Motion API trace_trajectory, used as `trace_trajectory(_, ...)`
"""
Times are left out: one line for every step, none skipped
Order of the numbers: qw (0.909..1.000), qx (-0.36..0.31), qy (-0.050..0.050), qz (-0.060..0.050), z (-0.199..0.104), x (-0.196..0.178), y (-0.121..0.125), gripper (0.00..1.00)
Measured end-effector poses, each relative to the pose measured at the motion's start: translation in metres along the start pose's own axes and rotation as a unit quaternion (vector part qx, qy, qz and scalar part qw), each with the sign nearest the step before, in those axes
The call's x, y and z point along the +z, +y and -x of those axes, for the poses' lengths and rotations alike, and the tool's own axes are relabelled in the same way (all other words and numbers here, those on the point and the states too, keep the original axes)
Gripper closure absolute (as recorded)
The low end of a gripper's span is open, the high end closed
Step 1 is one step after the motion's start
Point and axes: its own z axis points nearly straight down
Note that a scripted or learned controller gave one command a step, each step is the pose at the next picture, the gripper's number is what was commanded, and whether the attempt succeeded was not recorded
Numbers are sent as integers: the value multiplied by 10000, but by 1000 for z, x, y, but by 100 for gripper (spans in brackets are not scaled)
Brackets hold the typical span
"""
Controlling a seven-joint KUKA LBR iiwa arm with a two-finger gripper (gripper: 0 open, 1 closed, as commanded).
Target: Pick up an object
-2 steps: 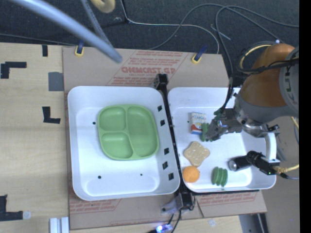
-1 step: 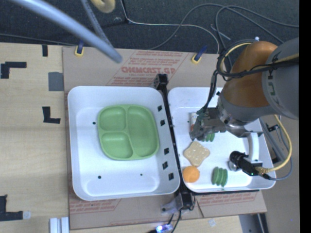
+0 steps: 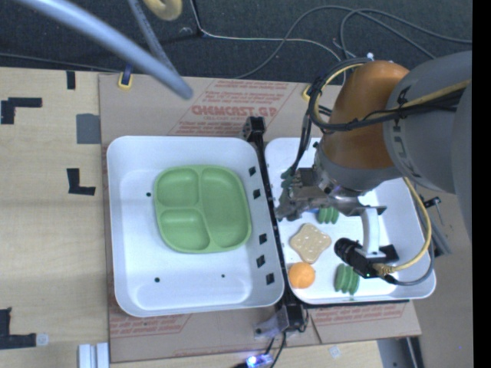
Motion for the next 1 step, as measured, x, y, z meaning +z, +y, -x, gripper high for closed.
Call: trace_trajectory(10000, -3, -3, -8, -57, 13, 10, 100)
